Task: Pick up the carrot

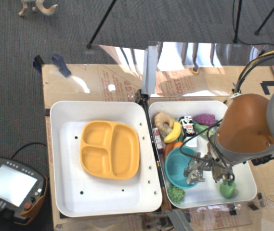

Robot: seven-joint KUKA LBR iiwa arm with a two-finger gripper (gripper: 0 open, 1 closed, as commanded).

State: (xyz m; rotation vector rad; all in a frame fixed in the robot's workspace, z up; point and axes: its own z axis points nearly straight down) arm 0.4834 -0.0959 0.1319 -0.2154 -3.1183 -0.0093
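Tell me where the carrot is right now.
The carrot lies in the right bin, near its left wall, between the banana above and the teal bowl below.

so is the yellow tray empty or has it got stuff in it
Empty: the yellow tray in the left bin shows three bare compartments.

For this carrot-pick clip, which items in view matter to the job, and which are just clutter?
Job:
carrot, wedged beside the teal bowl
gripper, over the right bin

Clutter:
teal bowl
banana
bagel
purple grapes
green pear
yellow divided plate, left bin
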